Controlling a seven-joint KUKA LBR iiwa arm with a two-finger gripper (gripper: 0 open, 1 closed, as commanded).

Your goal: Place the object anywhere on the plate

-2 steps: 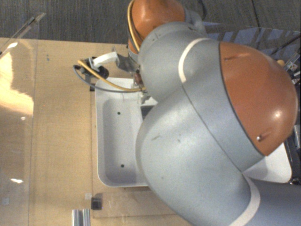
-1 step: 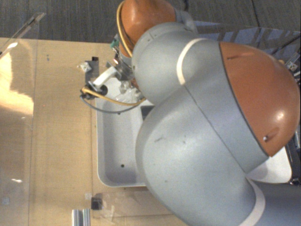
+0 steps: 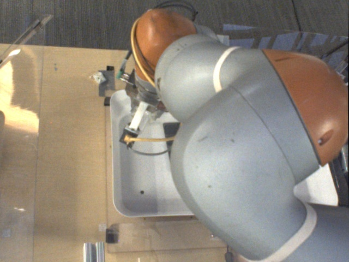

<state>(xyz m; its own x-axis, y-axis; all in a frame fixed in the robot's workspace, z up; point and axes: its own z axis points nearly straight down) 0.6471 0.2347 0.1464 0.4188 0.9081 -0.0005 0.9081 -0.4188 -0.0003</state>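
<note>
- In the bin (image 3: 115,168), against the edge of the arm (image 3: 245,162), lies a dark block (image 3: 171,129). I take it for the task's object, but only as a guess, since the arm covers part of it.
- The block sits on the white floor in the bin's upper half, right of the middle of the part that can be seen. Its long axis cannot be read, because one side is under the arm.
- The tool (image 3: 143,96) hangs over the bin's upper left corner, below the orange band of the wrist. The block lies just to its right and a little lower in the view, near it but apart from it.
- Whether the tool is released or clenched I cannot tell. Nothing can be seen held in it.
- Judgement: the grasp is not yet made. The next move calls for a short shift right and toward the bin's middle, then a descent onto the block.
- Where the plate lies I cannot tell, because the arm covers the bin's right part.
- Lower left on the bin floor sits a small dark speck (image 3: 142,191), well apart from the block.
- The bin stands on a pale wooden table (image 3: 65,146), which is bare to the left.
</note>
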